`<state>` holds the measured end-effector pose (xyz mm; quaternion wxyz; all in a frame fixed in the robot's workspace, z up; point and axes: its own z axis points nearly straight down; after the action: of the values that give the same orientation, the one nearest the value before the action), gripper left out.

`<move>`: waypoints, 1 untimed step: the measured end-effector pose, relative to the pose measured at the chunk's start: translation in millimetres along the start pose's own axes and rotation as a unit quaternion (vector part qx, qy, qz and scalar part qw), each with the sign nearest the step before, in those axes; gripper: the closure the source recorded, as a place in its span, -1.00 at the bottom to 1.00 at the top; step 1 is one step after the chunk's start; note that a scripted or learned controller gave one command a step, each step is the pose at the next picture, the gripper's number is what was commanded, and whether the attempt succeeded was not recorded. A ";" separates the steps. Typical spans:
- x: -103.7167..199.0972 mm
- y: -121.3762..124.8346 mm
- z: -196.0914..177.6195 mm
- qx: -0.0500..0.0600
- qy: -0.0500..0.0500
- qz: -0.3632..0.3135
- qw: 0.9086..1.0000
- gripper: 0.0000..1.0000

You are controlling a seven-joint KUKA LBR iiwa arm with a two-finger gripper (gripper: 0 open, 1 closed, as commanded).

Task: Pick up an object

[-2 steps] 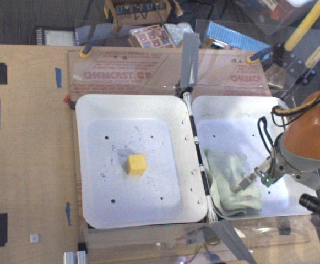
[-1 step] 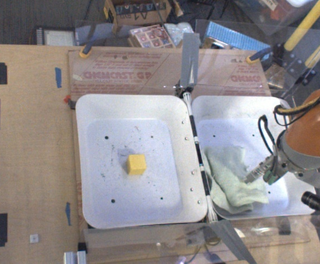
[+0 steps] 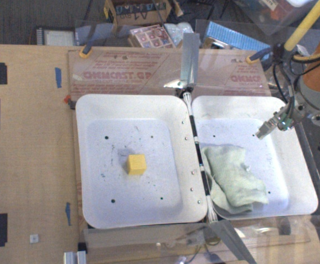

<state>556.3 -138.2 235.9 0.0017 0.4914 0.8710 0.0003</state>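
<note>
A small yellow cube (image 3: 137, 164) rests near the middle of the left bin (image 3: 93, 114). A crumpled pale green cloth (image 3: 234, 177) lies in the near left part of the right bin (image 3: 297, 197). My gripper (image 3: 265, 130) hangs over the far right part of the right bin, pointing down and left, apart from the cloth. Nothing shows between its fingers.
A metal divider post (image 3: 189, 59) stands behind the seam of the two bins. Cables (image 3: 283, 87) and the arm's orange band (image 3: 318, 78) crowd the right edge. A cardboard sheet (image 3: 126, 73) lies behind the bins, with clutter beyond it.
</note>
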 end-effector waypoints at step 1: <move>-33.9 -2.2 -15.1 -0.001 -0.002 -0.346 0.938 1.00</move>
<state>571.9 -168.4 251.0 0.0042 0.1596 0.9872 -0.0001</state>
